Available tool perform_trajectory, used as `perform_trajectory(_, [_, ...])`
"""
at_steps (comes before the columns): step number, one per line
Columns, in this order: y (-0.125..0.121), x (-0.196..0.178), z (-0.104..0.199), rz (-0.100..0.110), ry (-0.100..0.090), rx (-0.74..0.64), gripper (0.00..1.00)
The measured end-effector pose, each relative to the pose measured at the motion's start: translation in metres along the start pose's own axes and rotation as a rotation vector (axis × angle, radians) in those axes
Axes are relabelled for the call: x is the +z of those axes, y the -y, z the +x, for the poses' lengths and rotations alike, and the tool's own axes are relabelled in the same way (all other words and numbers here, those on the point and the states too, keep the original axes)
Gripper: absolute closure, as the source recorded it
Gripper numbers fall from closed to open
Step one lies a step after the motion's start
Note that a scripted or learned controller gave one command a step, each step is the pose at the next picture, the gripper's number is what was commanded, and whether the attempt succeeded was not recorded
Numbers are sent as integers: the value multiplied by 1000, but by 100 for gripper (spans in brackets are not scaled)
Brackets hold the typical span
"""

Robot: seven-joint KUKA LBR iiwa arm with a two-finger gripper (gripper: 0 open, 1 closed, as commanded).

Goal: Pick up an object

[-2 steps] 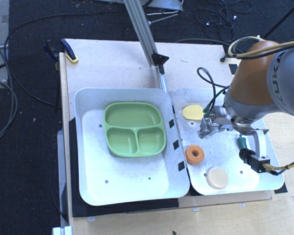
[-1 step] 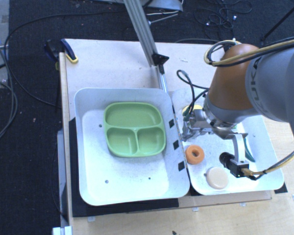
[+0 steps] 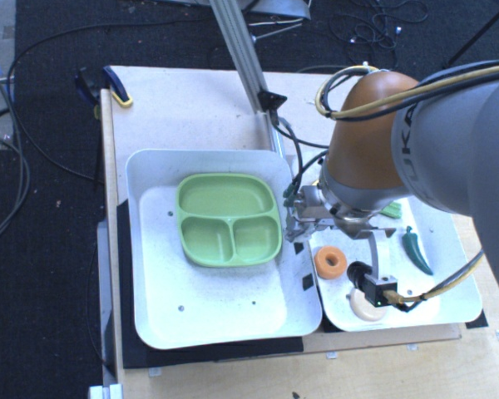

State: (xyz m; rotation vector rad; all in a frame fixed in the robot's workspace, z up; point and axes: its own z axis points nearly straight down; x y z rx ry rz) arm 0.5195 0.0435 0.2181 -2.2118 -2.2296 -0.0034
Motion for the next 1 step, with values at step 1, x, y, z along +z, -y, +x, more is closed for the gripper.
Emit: perform_trajectory(1, [10,-12,45,0,1,0,100])
